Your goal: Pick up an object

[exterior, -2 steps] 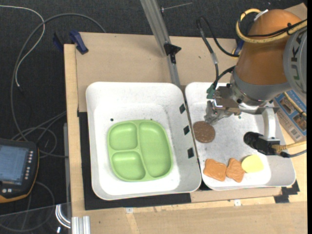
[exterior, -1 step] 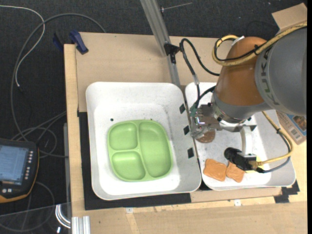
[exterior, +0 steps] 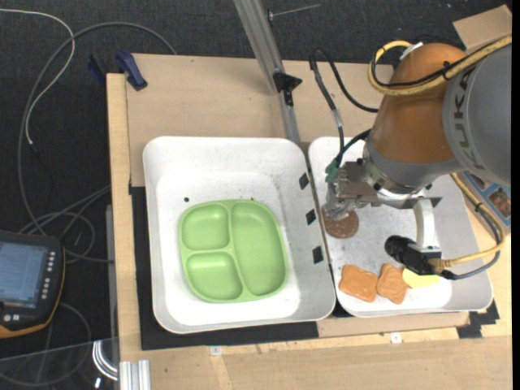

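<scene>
In the right bin, a brown round disc lies near the left wall. My gripper hangs right over its upper edge, reaching down from the orange and grey arm; whether it touches the disc is unclear. Two orange toast-like pieces lie side by side at the bin's front. A pale yellow piece sits just right of them, partly hidden by wrist hardware.
The left bin holds a green divided plate. A slanted metal pole rises behind the bins. A blue clamp sits at the bench's far left corner.
</scene>
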Controlling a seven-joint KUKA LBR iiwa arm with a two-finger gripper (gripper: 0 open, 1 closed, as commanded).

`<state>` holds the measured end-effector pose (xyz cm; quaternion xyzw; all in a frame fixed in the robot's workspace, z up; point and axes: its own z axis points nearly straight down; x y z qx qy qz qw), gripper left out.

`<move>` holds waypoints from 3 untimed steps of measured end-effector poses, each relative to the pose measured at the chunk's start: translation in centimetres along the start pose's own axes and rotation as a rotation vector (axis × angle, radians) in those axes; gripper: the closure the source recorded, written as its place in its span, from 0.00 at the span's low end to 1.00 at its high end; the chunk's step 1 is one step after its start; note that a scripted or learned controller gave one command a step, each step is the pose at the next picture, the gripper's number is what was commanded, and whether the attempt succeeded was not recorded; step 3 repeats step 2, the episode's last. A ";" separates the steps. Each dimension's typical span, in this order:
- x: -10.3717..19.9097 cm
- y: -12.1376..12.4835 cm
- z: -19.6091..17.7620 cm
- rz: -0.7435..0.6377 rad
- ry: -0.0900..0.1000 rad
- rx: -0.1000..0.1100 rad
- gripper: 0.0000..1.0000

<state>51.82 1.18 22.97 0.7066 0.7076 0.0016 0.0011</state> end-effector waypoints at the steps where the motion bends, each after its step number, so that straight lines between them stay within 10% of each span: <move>1: -5.5 5.4 -8.3 0.005 -0.004 -0.009 1.00; 2: -11.3 14.3 -0.9 0.005 -0.004 0.001 1.00; 3: -11.3 14.3 -0.9 0.005 -0.004 0.001 1.00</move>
